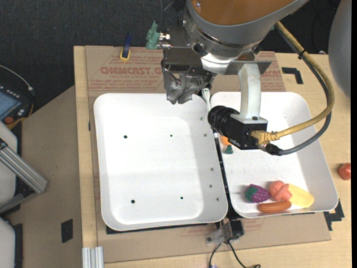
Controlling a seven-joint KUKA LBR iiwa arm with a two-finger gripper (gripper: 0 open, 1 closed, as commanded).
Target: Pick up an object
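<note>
Purple grapes (257,194), a pink piece (280,190), a yellow piece (301,196) and an orange sausage (274,207) cluster in the right bin's (312,149) near corner.

From my remote station I count two white bins (111,166), and four toy foods: one purple grape bunch (257,194), one pink piece (280,190), one yellow piece (302,196), one sausage (274,207).

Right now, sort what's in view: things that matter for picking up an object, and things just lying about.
For the job:
- purple grape cluster
- pink toy
- yellow piece
- red sausage
- right bin
- pincer

Lying about:
- left bin
- cardboard sheet
- blue-and-yellow clip
- orange thing past the right bin
</note>
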